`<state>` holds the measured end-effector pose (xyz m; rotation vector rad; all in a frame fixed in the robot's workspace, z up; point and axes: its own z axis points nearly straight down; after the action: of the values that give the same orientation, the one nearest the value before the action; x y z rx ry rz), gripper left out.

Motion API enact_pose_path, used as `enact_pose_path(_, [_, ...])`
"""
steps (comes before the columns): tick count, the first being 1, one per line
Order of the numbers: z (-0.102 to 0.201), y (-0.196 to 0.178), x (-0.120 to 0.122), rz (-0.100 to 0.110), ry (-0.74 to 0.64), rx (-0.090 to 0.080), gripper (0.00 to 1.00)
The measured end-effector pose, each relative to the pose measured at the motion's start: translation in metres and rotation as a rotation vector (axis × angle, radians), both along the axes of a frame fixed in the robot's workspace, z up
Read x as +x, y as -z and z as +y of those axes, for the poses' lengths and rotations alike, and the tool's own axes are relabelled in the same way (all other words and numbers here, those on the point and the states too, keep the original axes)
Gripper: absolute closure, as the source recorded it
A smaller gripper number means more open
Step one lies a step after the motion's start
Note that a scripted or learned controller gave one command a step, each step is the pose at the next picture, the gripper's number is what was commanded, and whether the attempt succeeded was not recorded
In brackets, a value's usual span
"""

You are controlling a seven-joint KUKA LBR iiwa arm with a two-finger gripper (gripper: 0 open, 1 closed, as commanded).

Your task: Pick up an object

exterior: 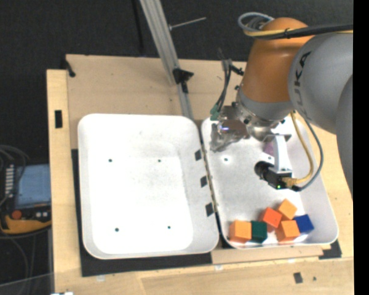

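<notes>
Several small blocks lie at the near edge of the right bin (240, 183): an orange block (240, 230), a green block (259, 230), more orange blocks (272, 216), and a blue block (304, 223). My gripper (220, 137) hangs over the far left corner of that bin, well away from the blocks. Nothing shows between its fingers. A purple thing (269, 147) peeks out from under the wrist.
The left bin (141, 183) sits beside the right one on the wooden bench. A slanted metal pole (166, 48) rises behind the bins. The arm's grey and orange body covers the right bin's far right part. Cables and a box lie off the bench at left.
</notes>
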<state>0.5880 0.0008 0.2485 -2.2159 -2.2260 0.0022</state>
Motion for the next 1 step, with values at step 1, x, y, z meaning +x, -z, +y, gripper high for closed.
enact_pose_path(1, [0.0400,0.0098,-0.0423,0.001,-0.001,0.000,1.00])
